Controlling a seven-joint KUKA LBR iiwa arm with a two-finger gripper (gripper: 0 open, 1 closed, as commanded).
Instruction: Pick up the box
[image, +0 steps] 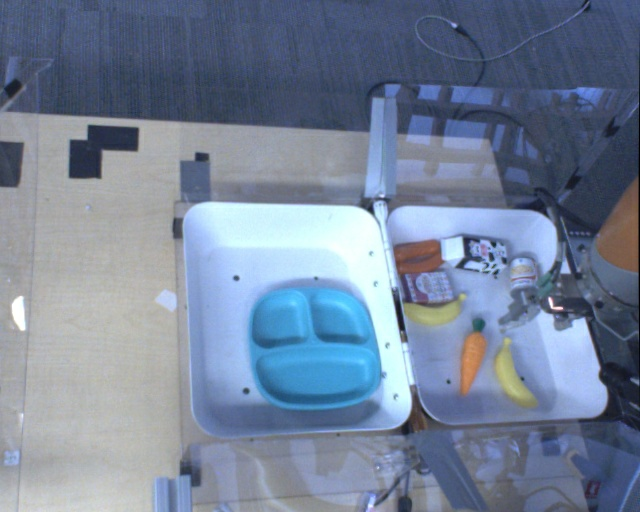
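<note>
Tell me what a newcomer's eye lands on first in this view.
The bright blue divided tray stands out, lying alone in the left white bin. Next comes the clutter in the right bin: an orange carrot, two bananas, and the black-and-white box near the far wall. The gripper hangs over the right bin, beside a small can.

2 bananas (434, 312) – 2 bins (200, 330)
</note>
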